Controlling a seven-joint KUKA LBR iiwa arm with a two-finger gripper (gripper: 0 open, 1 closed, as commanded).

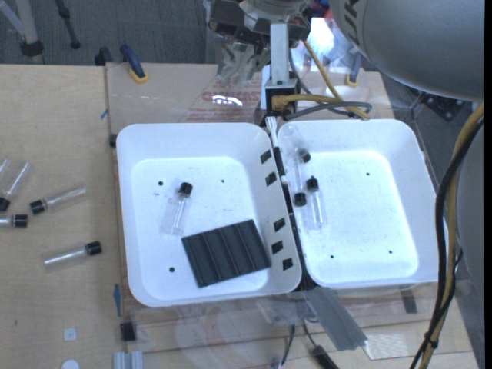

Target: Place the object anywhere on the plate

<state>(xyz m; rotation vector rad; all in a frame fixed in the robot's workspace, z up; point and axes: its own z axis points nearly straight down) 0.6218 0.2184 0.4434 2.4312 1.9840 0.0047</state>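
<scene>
— Lying where, the vial (177, 207)?
— In the left bin (138, 152), on its smooth white floor, just beside the plate (227, 252), not on it. Clear slim tube, black cap.
— And the plate?
— Dark grey, rectangular, ribbed lengthwise, lying flat and askew. Similar vials (313, 202) lie in the right bin (384, 141).
— Jaws?
— Up beyond the bins' far edge; released or clenched, I cannot tell.

The left bin (215, 175) stands on the desk (54, 114). A vial (176, 207) lies in its left half. The plate (227, 252) lies in its front part. The right bin (361, 229), holding vials (314, 206), adjoins its right side. Loose vials (65, 197) lie on the desk to its left.
</scene>
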